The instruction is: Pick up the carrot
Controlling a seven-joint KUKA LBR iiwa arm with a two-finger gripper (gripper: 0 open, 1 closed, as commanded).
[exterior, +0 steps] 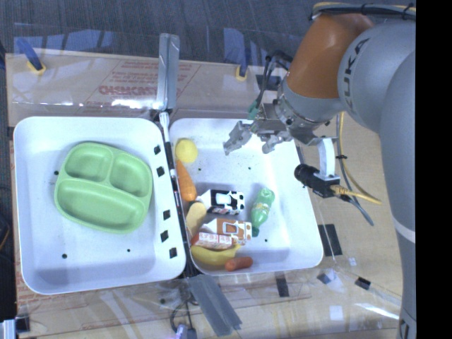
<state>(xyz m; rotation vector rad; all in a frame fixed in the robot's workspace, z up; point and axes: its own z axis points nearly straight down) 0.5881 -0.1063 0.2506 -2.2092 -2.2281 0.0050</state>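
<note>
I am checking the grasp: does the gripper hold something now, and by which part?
Nothing is held. The gripper hangs open above the right bin, with no object between its fingers. The carrot lies at the bin's left wall, untouched.

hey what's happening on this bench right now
A grey KUKA arm reaches in over the right bin, its claw open and holding nothing, hovering above the bin's back part. The carrot it is meant to pick up lies untouched along the bin's left wall, just below a lemon. Nearer the front sit a green bottle, a banana and other toy foods. The left bin holds a green divided plate.
</note>
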